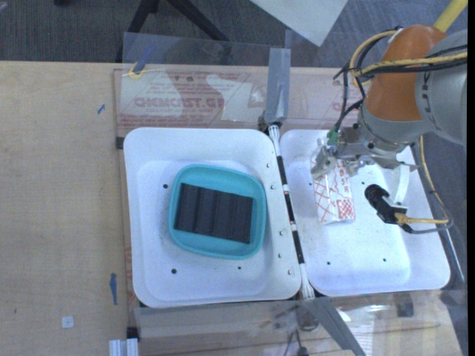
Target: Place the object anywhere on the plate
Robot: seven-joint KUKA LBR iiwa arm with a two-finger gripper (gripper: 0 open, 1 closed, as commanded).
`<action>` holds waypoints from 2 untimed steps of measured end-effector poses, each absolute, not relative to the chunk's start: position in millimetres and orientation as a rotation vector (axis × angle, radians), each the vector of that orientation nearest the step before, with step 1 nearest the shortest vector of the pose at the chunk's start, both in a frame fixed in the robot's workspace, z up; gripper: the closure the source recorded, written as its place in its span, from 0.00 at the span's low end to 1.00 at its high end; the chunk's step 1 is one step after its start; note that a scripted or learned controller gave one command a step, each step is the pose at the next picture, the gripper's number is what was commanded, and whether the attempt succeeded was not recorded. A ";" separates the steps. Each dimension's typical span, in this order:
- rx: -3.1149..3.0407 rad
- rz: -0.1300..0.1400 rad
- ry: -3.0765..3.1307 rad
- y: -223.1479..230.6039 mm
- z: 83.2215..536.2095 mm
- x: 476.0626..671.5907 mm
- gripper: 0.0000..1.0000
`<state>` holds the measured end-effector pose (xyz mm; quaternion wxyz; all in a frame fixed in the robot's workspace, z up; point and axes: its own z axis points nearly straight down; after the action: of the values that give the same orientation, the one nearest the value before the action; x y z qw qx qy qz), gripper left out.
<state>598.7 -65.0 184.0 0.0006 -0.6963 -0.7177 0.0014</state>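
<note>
The packet [335,196] is lying in the right bin [371,262], the gripper [332,156] hovering at its 12 o'clock end (jaws' state: cannot tell); the plate [182,236] is waiting.

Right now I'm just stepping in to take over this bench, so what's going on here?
The grey arm with the orange band reaches in over the right bin, with its hand down at a small packet with a red and white pattern lying there. Whether it grips the packet is not clear. The teal plate sits in the left bin with a dark ridged block on it. The packet is not yet on the plate.
</note>
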 end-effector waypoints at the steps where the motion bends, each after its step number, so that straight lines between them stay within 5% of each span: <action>1: -2.278 0.002 -2.165 -60.4 282.0 559.0 1.00; 2: -2.277 0.001 -2.165 -60.2 282.2 559.1 0.00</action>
<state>559.1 -60.2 282.2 -0.0004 -0.7246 -0.6891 0.0005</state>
